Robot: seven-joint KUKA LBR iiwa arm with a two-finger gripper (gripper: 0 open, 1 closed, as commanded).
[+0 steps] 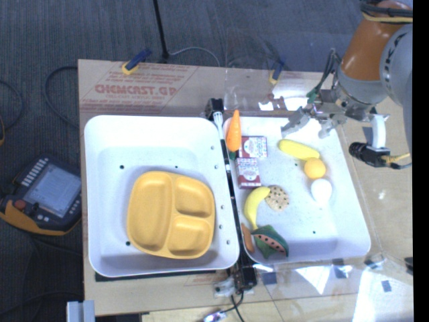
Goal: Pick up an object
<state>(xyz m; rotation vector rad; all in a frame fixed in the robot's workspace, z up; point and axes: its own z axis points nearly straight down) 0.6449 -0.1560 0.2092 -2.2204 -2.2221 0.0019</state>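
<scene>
both white bins [107, 149] looked smooth plastic, faint sheen. yellow divided tray [171, 213] was matt plastic. bench top [134, 89] looked like raw brown cardboard or fibreboard, printed red lettering. banana [255, 203], lemon [315, 168], egg [322, 190], carrot [233, 133] seemed smooth moulded plastic. cookie [277, 198] looked rough, speckled. arm's orange band [367, 52] was glossy. floor [53, 25] was dark ribbed carpet.
</scene>
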